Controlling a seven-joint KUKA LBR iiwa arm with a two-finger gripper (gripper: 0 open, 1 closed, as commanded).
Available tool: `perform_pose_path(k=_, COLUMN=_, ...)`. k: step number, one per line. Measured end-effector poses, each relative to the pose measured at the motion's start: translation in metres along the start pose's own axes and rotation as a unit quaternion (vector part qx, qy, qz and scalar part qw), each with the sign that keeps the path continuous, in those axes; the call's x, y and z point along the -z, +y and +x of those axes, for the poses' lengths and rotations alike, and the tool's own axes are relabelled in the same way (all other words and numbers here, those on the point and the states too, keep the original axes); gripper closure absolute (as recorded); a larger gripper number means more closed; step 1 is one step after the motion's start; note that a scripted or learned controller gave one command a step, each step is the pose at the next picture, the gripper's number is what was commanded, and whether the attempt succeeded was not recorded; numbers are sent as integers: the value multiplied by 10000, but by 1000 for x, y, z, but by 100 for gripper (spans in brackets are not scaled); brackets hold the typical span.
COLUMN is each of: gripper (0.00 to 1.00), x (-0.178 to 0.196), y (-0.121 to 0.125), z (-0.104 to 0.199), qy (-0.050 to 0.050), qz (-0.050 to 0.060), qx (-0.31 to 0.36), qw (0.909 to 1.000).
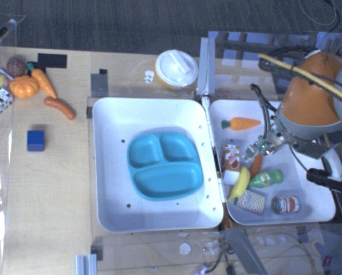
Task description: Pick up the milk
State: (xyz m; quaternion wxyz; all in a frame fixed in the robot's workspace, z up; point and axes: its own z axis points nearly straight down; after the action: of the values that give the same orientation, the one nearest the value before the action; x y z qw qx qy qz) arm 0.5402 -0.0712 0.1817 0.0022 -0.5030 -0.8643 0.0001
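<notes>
The arm reaches in from the right, its orange band high over the right bin (325, 211), wrist angled down and left. The gripper (261, 148) hangs low above the bin's middle; whether its tips are apart or together cannot be told. The milk (231, 157), a small carton printed white and red-brown, lies at the bin's left wall, just left of the gripper, beside a banana (239, 183).

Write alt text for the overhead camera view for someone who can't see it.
A grey and orange robot arm reaches into the right white bin, its pincer low over toy food: a carrot, a banana, a green bottle and a can. The left bin holds a blue divided plate.
</notes>
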Motion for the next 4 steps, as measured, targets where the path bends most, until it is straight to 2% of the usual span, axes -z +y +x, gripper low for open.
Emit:
perform_pose_path(k=1, gripper=100, x=85, y=-53, z=12, qy=-13, qz=-5, qx=2281, qw=9736)
perform_pose_path(k=3, gripper=100, x=101, y=-64, z=-5, qy=-11, qz=-2, qx=3119, qw=9501)
perform_pose_path(k=4, gripper=100, x=104, y=-70, z=-17, qy=-13, qz=-4, qx=3534, qw=9355)
